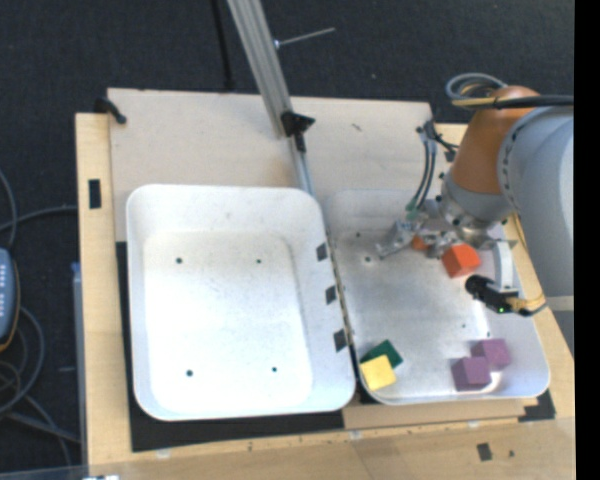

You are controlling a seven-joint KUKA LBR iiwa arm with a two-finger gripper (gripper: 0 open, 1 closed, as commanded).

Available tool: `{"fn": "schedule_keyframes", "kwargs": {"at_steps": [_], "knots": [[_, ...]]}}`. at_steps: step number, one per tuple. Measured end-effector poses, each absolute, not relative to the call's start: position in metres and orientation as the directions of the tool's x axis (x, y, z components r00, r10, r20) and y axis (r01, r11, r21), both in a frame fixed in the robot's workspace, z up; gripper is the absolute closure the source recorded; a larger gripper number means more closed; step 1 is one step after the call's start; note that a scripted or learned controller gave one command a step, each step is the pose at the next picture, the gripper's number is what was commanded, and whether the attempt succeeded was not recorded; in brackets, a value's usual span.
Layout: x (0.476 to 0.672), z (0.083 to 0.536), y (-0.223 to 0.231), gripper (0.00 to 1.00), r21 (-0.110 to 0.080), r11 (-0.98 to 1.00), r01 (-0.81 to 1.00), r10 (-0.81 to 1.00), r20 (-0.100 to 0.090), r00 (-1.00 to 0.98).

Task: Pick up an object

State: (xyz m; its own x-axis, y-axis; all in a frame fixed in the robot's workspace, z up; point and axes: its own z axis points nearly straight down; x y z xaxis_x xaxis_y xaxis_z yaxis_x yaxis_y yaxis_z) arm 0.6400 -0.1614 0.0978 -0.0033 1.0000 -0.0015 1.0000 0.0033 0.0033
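The tabletop (210, 138) is carrying two white bins side by side. The arm (525, 188) is reaching in from the right, its orange band sitting above the wrist over the right bin's (410, 308) far right part. The left bin (225, 298) is showing only a speckled floor with a few dark dots, giving wide open room.

The hand (450, 243) is hanging low over the right bin's upper half, and I cannot tell how it is set. An orange block (461, 259) is lying just beside it, touching or nearly so; whether it is being gripped is unclear.

Two purple blocks (480, 363) are sitting together near the bin's front right corner. A yellow block (377, 372) is resting against a green block (385, 353) at the front left corner, close to the wall. The bin's middle floor is lying bare between these groups.
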Motion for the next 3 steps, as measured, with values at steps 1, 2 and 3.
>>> {"fn": "schedule_keyframes", "kwargs": {"at_steps": [1,2,3], "knots": [[0.666,0.092,-0.143,0.00,-0.076,-0.015,0.997,1.000,-0.001,0.015],[0.638,0.100,-0.204,0.00,0.004,-0.002,1.000,1.000,0.011,0.001],[0.667,0.094,-0.187,0.00,-0.078,-0.014,0.997,1.000,0.004,0.015]]}}
